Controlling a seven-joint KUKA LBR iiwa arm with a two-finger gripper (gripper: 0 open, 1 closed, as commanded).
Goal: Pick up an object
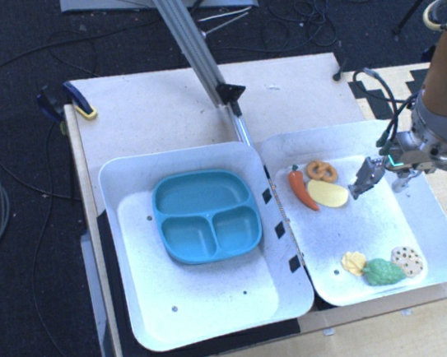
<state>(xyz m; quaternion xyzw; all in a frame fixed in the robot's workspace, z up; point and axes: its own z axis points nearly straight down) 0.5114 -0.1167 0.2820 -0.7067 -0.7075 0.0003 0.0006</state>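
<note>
A: Where to look for something to pick?

B: In the right bin [416, 215], upper part. From left to right: orange carrot [302, 191], brown pretzel [321, 171], pale yellow piece [330, 194]. All three touching or nearly so. Just to the right of the yellow piece, the claw [365, 178], low and slanted toward it.

A: Apart or together, the claw?

B: Cannot tell; too dark and too small in this view. Nothing seen held in it.

A: Then how to do this step well?

B: Probably best to aim at the yellow piece, being nearest. Come down straight over its middle, not from the side, otherwise likely to push it into the carrot. Close only when low enough around it. Rounded and smooth by the look, so may slip out.

A: And around, anything in the way?

B: Again from the left: a blue and yellow tool [79, 103] at the corner of the tabletop [155, 113], far from the work. In the left bin [147, 305], a blue divided plate [205, 193]. Between the bins, a metal pole [190, 41] slanting up and away. In the lower right bin, well apart from the claw: small yellow item [353, 263], green broccoli [383, 272], cookie [406, 261]. No obstacle there; only the crowded neighbours to mind.
</note>
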